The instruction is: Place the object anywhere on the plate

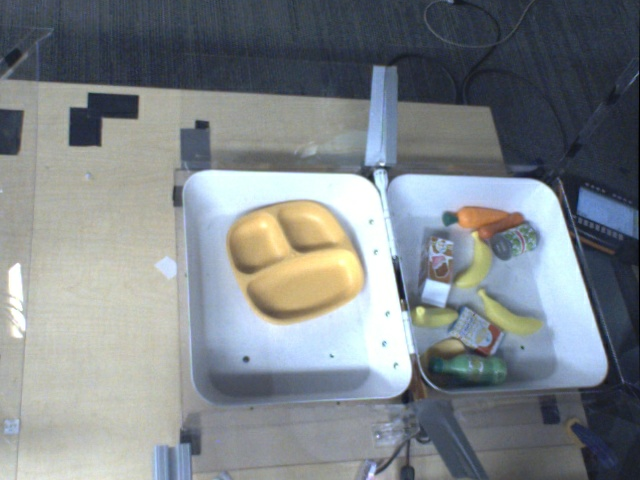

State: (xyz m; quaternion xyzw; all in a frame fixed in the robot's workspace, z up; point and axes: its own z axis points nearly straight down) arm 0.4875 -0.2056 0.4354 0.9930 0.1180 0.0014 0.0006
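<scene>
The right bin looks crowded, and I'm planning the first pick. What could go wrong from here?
1. In the right bin, the bananas, carton and can lie close together, so a grab may catch two or slip.
2. The green bottle lies against the front wall, awkward to reach.
3. The yellow plate has raised dividers; round items could roll.

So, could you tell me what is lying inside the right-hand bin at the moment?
The right bin holds toy groceries: a carrot, a small can, bananas, two small cartons and a green bottle. Whatever the bottle partly covers cannot be identified.
</scene>
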